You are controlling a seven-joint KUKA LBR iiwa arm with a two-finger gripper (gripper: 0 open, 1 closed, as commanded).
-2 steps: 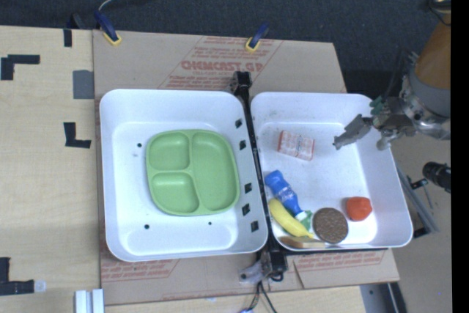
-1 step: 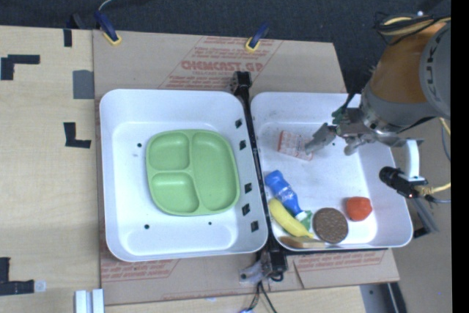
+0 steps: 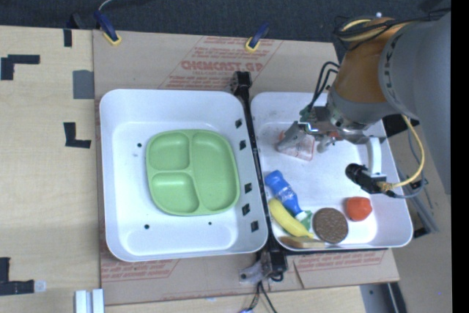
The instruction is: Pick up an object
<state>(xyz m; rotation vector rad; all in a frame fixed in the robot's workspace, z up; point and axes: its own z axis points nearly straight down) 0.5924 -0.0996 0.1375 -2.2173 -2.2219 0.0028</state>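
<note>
the small clear object (image 3: 302, 149), faintly pink, is what we take as the thing to pick. it lies in the far left part of the right bin (image 3: 333, 190), right at the gripper (image 3: 292, 137), which reaches in from the right on the grey arm (image 3: 431, 77). we cannot tell whether the gripper is open or closed, nor whether it touches the object.

by size around it: the left bin (image 3: 121, 150) sits just beside, across the dark divider (image 3: 250, 150), and holds a green divided plate (image 3: 193, 172) lying flat in its middle. in the right bin, along the near left edge, we see a yellow banana (image 3: 287, 220) and a blue bottle (image 3: 282, 190) lying just above it, touching or nearly so. right of the banana rests a brown round disc (image 3: 330, 225), then a small red object (image 3: 358, 209) just beside it. these four crowd the near side, apart from the clear object, with bare white floor between.
</note>
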